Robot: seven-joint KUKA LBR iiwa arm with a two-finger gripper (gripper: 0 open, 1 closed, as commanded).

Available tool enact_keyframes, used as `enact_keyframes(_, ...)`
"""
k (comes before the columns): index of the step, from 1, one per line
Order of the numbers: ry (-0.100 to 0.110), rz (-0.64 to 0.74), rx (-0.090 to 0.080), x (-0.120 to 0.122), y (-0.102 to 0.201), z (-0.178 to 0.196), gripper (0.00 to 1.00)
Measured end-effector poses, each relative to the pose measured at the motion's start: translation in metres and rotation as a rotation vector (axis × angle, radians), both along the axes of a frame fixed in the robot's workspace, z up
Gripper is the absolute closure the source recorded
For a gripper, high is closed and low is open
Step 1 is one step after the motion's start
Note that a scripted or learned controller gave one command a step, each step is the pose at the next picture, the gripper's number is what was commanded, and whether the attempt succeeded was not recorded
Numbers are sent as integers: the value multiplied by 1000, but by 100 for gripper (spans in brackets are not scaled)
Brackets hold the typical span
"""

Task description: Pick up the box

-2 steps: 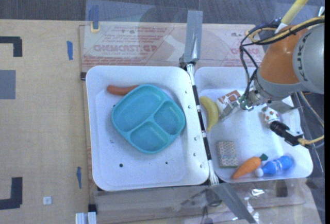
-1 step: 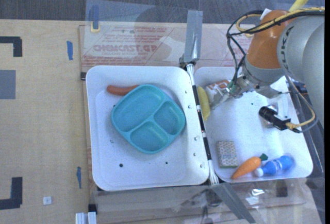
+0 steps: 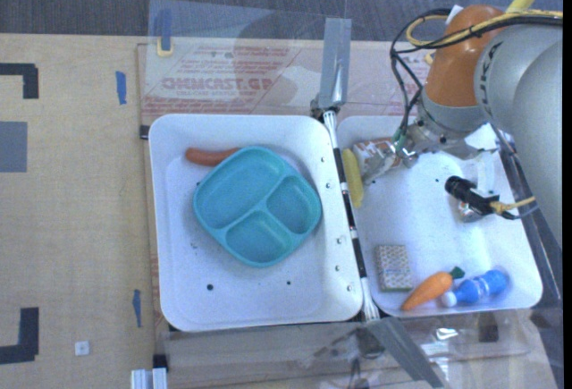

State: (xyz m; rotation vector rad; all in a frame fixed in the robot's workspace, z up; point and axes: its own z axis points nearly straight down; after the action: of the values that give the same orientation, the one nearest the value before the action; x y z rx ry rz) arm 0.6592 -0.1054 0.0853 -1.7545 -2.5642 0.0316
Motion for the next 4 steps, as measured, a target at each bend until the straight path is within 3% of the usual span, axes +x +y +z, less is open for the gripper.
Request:
enact_keyframes(1, 1, 0, -9, -1, -4, 9, 100)
enact_keyframes(2, -38, -266, -8, -35, 64, 100, 100)
enact_keyframes(3, -39, -266, -8, -35, 64, 100, 0)
enact_keyframes(4, -40, -138, -5, -121, 6, 101, 0)
